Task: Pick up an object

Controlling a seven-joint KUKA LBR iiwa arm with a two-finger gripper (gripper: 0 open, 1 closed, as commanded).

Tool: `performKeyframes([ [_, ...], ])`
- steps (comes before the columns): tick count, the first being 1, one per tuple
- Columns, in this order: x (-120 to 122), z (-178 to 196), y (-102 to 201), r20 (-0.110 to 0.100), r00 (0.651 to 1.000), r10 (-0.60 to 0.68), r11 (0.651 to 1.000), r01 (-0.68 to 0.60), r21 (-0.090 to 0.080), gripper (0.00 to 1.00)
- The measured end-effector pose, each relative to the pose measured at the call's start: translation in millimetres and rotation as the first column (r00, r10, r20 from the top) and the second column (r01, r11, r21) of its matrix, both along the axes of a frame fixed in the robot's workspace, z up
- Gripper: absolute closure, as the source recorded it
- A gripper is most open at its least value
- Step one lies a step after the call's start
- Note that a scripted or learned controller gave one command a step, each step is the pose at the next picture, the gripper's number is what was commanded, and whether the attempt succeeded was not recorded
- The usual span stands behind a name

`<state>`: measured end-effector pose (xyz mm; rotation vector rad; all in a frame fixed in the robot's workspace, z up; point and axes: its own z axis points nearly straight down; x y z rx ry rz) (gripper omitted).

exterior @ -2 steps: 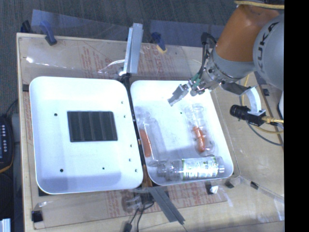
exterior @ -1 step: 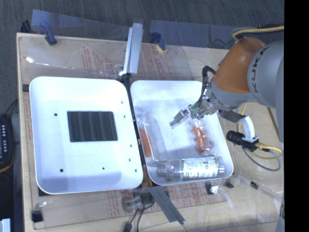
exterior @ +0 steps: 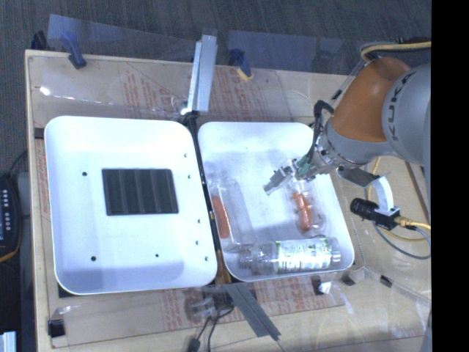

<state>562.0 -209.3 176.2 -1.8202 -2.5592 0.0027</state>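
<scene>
The grey arm [exterior: 381, 108] reached in from the right, its orange band bulging above the wrist, and bent down and leftward over the right bin [exterior: 249, 134]. The gripper [exterior: 282, 178] hung low over the middle of that bin, pointing toward the left; whether it was spread or pressed together could not be told. Just beside it, toward the bin's right wall, lay an orange object in clear wrap [exterior: 303, 207]. A clear bottle [exterior: 293, 255] lay on its side along the near wall, and a clear tube with an orange core [exterior: 222, 215] lay along the left wall. The left bin [exterior: 73, 152] bore a dark ribbed rectangle [exterior: 140, 191] at its centre.
</scene>
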Motion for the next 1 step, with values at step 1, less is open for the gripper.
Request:
performKeyframes([
  [1,17.4,16.2,-1.4,0.0,1.0,0.027,1.0,-0.027,0.001,0.0],
])
